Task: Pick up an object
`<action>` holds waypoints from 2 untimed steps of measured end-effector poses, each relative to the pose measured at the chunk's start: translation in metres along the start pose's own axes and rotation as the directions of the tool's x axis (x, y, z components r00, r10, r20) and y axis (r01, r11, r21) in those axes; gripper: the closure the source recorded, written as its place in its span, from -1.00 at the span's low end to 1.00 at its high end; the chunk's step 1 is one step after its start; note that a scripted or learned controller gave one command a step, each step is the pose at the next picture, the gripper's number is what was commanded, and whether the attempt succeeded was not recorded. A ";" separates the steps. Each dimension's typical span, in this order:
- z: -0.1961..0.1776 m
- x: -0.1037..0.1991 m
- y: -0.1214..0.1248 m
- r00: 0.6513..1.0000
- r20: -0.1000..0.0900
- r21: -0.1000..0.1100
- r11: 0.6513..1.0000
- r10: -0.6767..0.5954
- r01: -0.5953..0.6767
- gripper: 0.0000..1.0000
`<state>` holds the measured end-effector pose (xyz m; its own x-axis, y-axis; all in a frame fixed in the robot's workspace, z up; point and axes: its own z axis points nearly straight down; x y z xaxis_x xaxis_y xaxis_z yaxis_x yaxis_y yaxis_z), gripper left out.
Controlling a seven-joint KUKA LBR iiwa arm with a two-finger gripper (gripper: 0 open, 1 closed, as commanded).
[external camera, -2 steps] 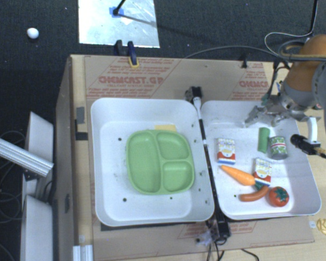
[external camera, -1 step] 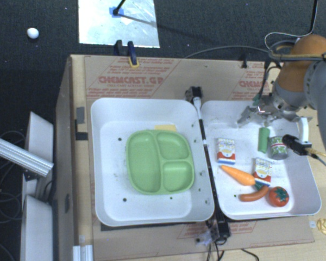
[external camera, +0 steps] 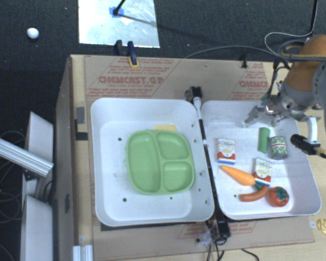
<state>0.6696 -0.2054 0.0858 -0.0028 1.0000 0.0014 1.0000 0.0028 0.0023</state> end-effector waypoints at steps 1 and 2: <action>0.001 0.022 0.000 1.000 0.002 -0.001 1.000 -0.001 0.001 -1.00; 0.000 0.012 0.000 1.000 0.002 -0.001 1.000 0.001 -0.001 -1.00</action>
<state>0.6694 -0.1938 0.0854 -0.0022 1.0000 -0.0011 1.0000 0.0022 0.0037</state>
